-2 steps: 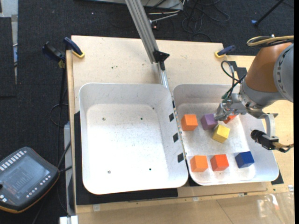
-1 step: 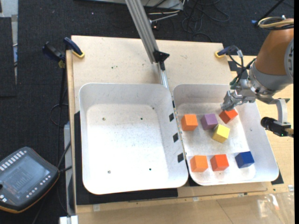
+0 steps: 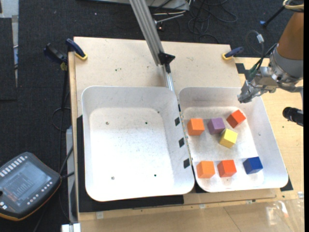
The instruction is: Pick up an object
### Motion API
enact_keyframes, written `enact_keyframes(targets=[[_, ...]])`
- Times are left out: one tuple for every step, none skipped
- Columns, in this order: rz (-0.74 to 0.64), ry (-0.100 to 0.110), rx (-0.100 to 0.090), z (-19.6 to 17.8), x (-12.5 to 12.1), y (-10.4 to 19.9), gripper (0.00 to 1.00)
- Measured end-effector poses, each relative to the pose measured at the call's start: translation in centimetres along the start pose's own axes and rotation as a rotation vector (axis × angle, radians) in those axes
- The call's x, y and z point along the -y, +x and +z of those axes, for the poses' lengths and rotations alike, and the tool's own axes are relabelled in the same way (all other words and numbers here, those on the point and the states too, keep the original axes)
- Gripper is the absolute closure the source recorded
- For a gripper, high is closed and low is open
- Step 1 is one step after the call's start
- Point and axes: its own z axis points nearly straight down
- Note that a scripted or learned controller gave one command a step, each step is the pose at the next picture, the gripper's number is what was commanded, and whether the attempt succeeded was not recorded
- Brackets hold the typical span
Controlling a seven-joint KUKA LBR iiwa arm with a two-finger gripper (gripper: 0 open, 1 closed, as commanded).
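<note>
The right bin [image 3: 270, 149] holds several small cubes. An orange cube [image 3: 195, 126], a purple cube [image 3: 216, 125] and a red-orange cube [image 3: 236, 118] form a row near its middle, with a yellow cube [image 3: 228, 137] just below them. Along the front lie another orange cube [image 3: 205, 168], a red-orange cube [image 3: 226, 167] and a blue cube [image 3: 252, 165]. My gripper [image 3: 245, 95] hangs over the bin's far right corner, above and behind the upper red-orange cube, holding nothing that I can see.
The left bin [image 3: 96, 129] lies beside the right one. A slanted metal pole [image 3: 147, 25] reaches down to the bins' shared far edge. Clamps [image 3: 76, 49] sit at the board's back corners. A teach pendant [image 3: 26, 185] rests at lower left.
</note>
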Motion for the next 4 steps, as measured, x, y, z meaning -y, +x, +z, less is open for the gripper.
enact_keyframes(targets=[[0.0, 0.005, -0.001, -0.5, -0.1, 0.0, 1.0], [-0.003, 0.008, -0.004, -0.8, 1.1, 4.6, 1.0], [-0.004, 0.01, -0.004, -0.2, 1.2, 9.1, 1.0], [-0.006, 0.009, -0.005, -0.5, 1.5, 14.8, 1.0]])
